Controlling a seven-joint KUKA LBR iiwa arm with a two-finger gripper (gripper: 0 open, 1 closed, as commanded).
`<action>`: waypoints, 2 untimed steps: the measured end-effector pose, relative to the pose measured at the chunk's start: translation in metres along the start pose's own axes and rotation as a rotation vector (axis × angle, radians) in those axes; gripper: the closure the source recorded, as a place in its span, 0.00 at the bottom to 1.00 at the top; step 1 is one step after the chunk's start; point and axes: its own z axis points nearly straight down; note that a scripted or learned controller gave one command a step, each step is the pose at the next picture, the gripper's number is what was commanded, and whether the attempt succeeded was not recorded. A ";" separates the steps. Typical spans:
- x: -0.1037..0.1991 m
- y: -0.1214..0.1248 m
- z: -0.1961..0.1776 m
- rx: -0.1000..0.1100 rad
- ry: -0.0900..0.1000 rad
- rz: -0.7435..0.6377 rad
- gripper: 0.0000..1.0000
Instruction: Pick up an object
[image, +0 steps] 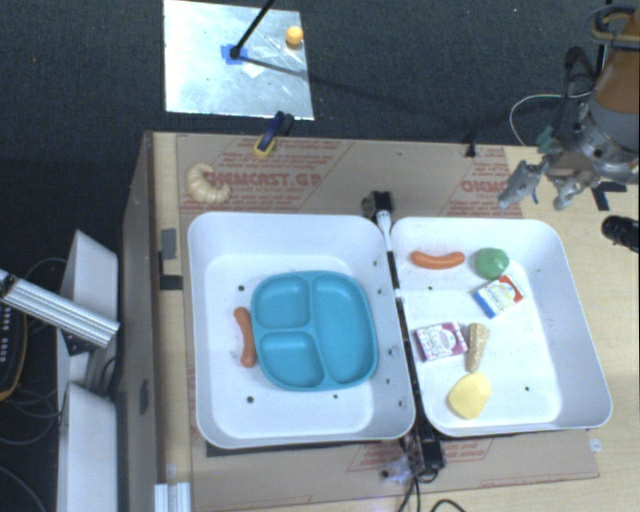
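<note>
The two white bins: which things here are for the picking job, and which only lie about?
For the job:
orange sausage
green round piece
yellow lemon-shaped piece
pink packet
two-finger gripper

Lying about:
blue divided plastic tray
silver foil sheet

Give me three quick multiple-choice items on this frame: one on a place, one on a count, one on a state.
1. Where is the blue tray?
A. left bin
B. right bin
C. on the cardboard behind the bins

2. How many orange sausage-shaped items lie in the bins?
A. one
B. two
C. four

3. Where is the gripper?
A. down among the items in the right bin
B. over the blue tray
C. above the bench beyond the right bin's far right corner

Answers:
1 A: the blue tray sits in the left bin.
2 B: one sausage lies beside the tray, another in the right bin.
3 C: the gripper is outside the bin's rim.
</note>
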 end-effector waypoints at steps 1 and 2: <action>-0.041 0.010 0.105 0.003 0.001 0.001 0.00; -0.015 0.015 0.191 -0.011 -0.002 -0.002 0.00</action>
